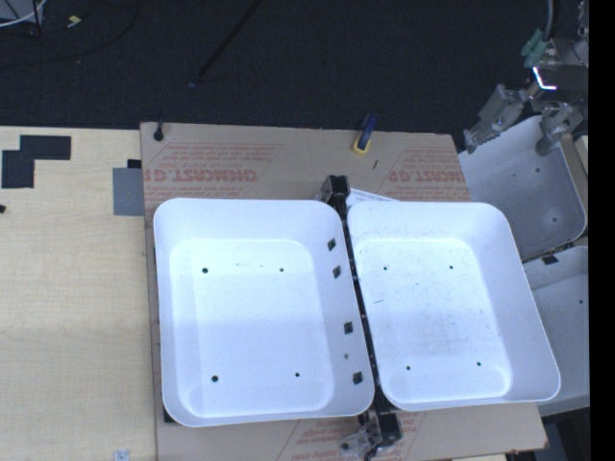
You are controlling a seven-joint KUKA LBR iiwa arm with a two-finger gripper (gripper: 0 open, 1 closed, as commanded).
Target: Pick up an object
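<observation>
Two shallow white bins sit side by side on a cardboard sheet: the left bin (250, 325) and the right bin (442, 305). Their floors show bare white plastic with a few small dark holes and faint scuffs. The gripper (553, 75) is at the far upper right, high above the bench and beyond the right bin's back corner. It appears as a cluster of grey metal parts with a bright spot. Nothing can be seen held in it.
A small blue and yellow item (364, 134) lies on the cardboard (240, 166) behind the bins. Black clips (348, 296) join the bins along their shared edge. A grey metal plate (538, 181) lies right of the right bin. Pale wooden benchtop (67, 305) extends left.
</observation>
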